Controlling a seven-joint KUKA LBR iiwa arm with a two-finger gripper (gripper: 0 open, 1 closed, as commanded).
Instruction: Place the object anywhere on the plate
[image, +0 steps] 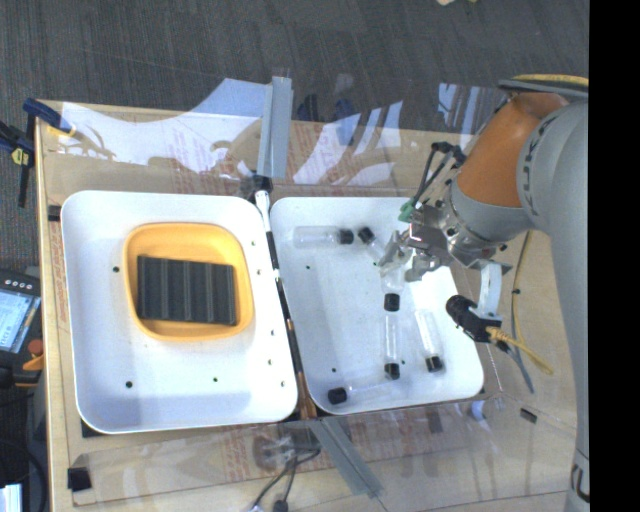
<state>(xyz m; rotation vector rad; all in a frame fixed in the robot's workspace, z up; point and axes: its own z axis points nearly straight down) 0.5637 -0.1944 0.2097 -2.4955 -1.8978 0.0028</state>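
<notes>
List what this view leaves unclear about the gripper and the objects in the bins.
- Gripper: finger state unreadable; small, cluttered by wrist hardware.
- Clear tubes in the right bin: transparent against white, outlines faint, count uncertain.
- Yellow plate: dark ridged insert's nature unclear.
- Arm: cut off at the right.
</notes>
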